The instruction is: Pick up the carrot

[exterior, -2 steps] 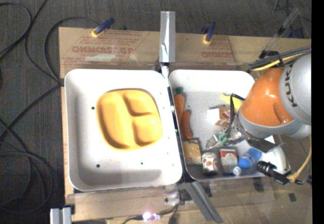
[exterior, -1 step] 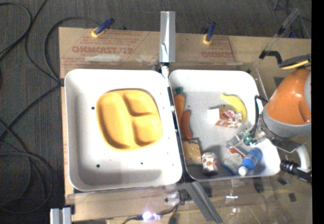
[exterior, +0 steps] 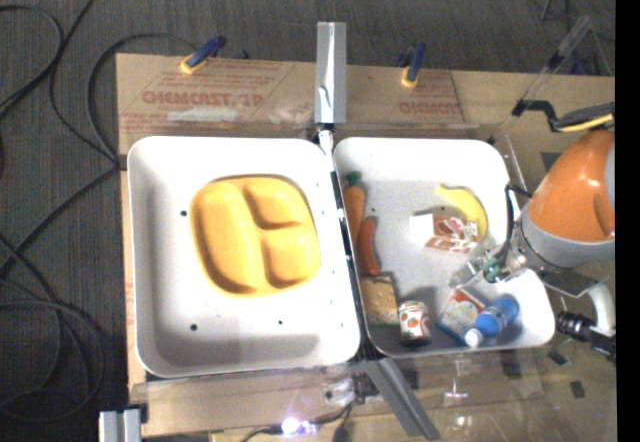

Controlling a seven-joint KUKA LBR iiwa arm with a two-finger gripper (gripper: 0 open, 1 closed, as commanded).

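Observation:
The carrot (exterior: 353,207), orange with a green top, lies along the left wall of the right bin (exterior: 420,152), with its top pointing to the far side. My gripper (exterior: 488,268) hangs low over the right side of the same bin, well to the right of the carrot and apart from it. It sits just above a small packet (exterior: 460,308) and a blue-capped bottle (exterior: 492,322). The arm's orange band (exterior: 575,198) rises behind it at the right edge.
A reddish sausage (exterior: 369,242) lies right beside the carrot. A banana (exterior: 468,206), a small carton (exterior: 450,230), a cracker box (exterior: 378,298) and a can (exterior: 413,322) share the right bin. The left bin (exterior: 160,260) holds a yellow divided plate (exterior: 257,234).

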